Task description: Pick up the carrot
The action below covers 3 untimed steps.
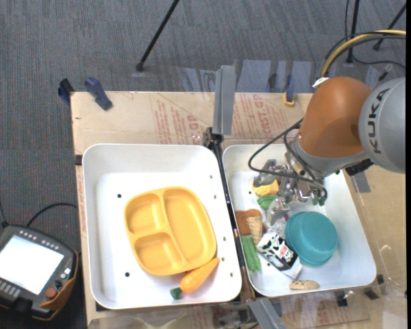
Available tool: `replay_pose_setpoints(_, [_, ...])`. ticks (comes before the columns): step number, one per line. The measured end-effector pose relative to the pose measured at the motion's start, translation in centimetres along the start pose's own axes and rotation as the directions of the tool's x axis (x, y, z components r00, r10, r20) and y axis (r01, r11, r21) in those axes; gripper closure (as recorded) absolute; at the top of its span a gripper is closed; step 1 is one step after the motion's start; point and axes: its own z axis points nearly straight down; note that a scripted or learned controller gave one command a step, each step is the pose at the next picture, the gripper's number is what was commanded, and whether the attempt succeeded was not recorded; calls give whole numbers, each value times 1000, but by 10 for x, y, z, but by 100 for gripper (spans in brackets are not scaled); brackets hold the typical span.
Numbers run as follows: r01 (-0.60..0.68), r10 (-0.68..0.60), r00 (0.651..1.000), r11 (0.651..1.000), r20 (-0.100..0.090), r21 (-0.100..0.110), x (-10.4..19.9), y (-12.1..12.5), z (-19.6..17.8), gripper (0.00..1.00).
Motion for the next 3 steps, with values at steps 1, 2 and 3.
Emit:
replay_pose_setpoints(1, [73, -73, 996, 997, 44, 10, 101, -42, 37, 0])
replay_pose_setpoints(2, [78, -78, 996, 997, 31, 7, 103, -40, 28, 100])
replay_pose_setpoints(3, [201, -201, 980, 980, 12, 9, 96, -81, -85, 100])
